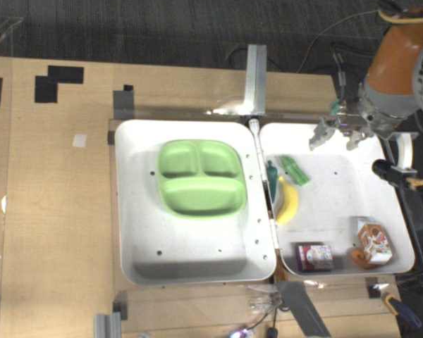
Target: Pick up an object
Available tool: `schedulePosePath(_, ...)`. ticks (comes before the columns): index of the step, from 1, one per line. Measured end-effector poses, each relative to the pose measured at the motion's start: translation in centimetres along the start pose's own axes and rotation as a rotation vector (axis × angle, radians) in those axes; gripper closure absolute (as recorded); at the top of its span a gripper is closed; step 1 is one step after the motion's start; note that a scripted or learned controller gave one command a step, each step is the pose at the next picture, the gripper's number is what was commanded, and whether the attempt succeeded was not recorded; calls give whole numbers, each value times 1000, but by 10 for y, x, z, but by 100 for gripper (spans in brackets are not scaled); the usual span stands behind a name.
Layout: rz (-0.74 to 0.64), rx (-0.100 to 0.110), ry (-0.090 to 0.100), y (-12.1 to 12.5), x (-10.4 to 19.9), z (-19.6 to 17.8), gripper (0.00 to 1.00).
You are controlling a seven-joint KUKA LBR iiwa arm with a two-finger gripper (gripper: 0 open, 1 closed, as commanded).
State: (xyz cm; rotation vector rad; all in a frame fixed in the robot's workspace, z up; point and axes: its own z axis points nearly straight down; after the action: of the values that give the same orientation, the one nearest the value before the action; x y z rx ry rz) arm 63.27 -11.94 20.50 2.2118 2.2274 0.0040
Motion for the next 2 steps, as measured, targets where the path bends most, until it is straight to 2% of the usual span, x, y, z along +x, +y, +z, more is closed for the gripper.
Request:
schedulePosePath(1,-149,-1,0,27,26,92,0)
schedulePosePath(2,-142,-10,-1,-17,24,114,0)
